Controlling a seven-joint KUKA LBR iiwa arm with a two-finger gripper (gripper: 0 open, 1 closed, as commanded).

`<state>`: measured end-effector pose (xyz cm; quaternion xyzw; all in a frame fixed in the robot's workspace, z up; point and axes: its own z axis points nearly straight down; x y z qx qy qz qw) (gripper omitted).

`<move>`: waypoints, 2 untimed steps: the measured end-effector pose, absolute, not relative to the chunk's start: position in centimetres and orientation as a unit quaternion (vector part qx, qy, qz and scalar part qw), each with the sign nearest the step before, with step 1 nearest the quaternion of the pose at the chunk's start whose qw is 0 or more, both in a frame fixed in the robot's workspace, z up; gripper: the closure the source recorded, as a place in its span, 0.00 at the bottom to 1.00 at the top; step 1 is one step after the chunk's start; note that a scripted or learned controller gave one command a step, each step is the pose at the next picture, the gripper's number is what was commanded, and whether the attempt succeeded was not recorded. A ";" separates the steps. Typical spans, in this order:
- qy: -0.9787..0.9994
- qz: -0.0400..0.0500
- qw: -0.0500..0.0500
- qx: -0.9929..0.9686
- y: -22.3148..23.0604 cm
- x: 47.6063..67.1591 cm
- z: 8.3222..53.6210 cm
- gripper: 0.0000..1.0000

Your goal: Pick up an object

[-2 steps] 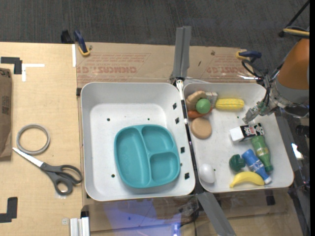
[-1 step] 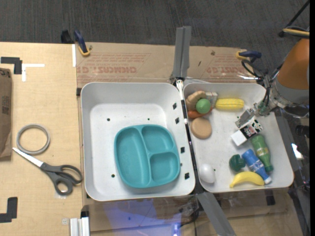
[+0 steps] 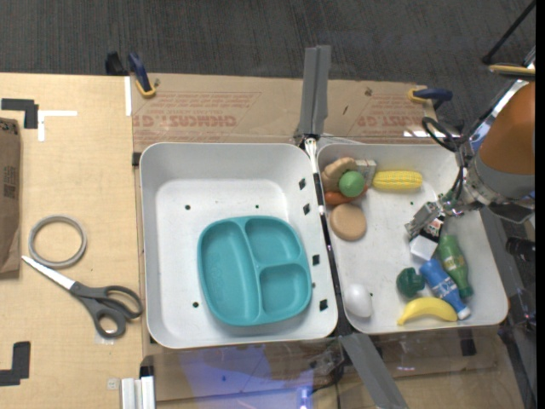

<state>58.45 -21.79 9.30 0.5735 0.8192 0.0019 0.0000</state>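
Observation:
The right bin [image 3: 387, 228] holds the loose objects. A yellow corn cob [image 3: 397, 180] lies at the back, beside a green ball [image 3: 351, 182] and a tan round piece [image 3: 347, 221]. A white egg [image 3: 357, 299], a banana [image 3: 428, 311], a blue bottle [image 3: 444, 284] and a green bottle [image 3: 452, 259] lie toward the front. My gripper [image 3: 424, 220] hangs low over the bin's right half, below the corn and just above a small white item [image 3: 423, 248] and the green bottle. I see nothing clearly held in it.
The left bin [image 3: 170, 186] carries a teal divided plate [image 3: 255, 269]. Scissors [image 3: 89, 296] and a tape roll [image 3: 57, 239] lie on the wooden bench at left. A grey post [image 3: 315, 92] stands behind the wall between the two bins.

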 end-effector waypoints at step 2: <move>0.770 0.000 0.000 0.637 -14.5 59.3 20.2 1.00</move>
